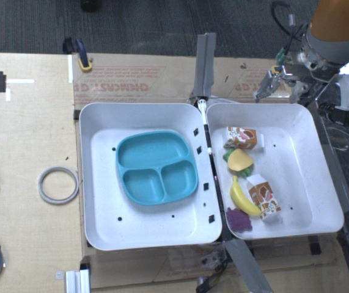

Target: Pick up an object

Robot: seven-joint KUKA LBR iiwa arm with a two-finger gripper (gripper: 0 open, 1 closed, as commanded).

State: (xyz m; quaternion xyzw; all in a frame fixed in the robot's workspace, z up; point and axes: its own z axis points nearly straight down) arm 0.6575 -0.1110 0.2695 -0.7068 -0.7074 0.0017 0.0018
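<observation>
- Grey arm w/ orange band (339, 11) comes in at top right; its claw (271, 84) hangs just past the back rim of the right shallow white bin (321, 163), over the cardboard. Can't tell how the claw is set from here.
- Right bin holds the pickable stuff, all near its left wall: brown-and-white snack packet (242, 138) at the back, yellow-green toy fruit piece (239, 161) just below it, yellow toy banana (242, 199) touching a second brown-and-white carton (264, 199), purple toy grape bunch (239, 220) at the front corner.
- Nothing between claw and those items; well apart.
- Left shallow white bin (95, 182) carries a teal three-compartment plastic tray (157, 167).
- On the wooden bench (21, 121), left of the bins: grey tape ring (58, 184).
</observation>
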